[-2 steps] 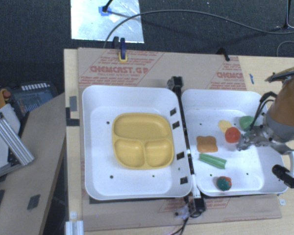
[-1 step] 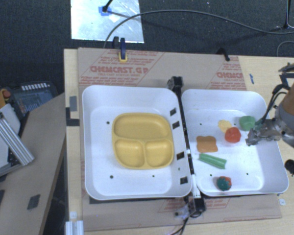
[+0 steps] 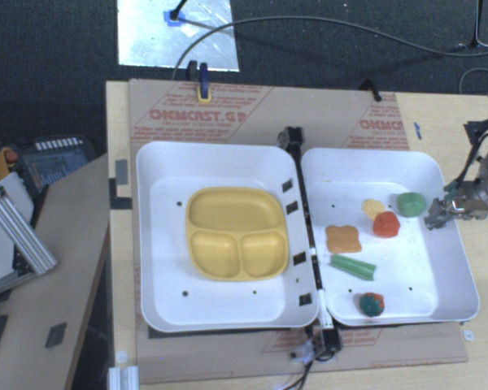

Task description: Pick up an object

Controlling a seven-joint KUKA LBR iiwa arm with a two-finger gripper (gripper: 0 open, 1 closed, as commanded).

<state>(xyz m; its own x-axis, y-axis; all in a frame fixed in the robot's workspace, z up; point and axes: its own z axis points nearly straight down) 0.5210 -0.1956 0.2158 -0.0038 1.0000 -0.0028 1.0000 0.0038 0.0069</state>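
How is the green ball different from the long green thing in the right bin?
The green ball is round; the long green piece is a thin stick lying flat at a slant. The ball sits near the bin's far right side by the gripper; the stick lies nearer the middle. Both are green.

Arm cut off by the right picture edge, only its wrist end showing, pincer [image 3: 436,215] at the right bin's [image 3: 451,254] right rim too small and blurred to read, counter's [image 3: 122,177] near edge cropped at bottom.
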